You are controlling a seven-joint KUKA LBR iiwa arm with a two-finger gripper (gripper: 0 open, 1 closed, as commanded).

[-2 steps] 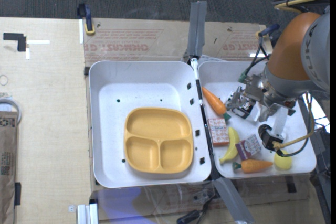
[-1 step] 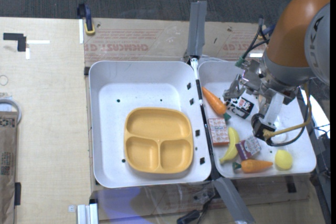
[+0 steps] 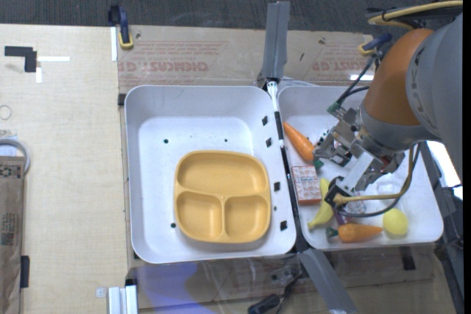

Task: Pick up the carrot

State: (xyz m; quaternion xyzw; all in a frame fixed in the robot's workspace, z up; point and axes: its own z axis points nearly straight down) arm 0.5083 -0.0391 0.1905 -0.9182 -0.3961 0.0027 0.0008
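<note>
An orange carrot [image 3: 298, 142] lies at a slant in the upper left of the right bin [image 3: 419, 239], close to the divider. A second orange carrot-like piece with a dark green end [image 3: 358, 232] lies along that bin's front wall. My gripper [image 3: 326, 151] hangs low over the right bin, just right of the upper carrot's lower end and very near it. Nothing shows between its tips, and the wrist hides much of the bin's middle.
A pink box [image 3: 305, 184], a yellow banana [image 3: 322, 212], a purple piece [image 3: 344, 216] and a yellow lemon [image 3: 395, 223] crowd the right bin's front. A yellow three-compartment plate [image 3: 222, 196] sits in the left bin [image 3: 147, 158]. A grey post [image 3: 276, 40] stands behind the divider.
</note>
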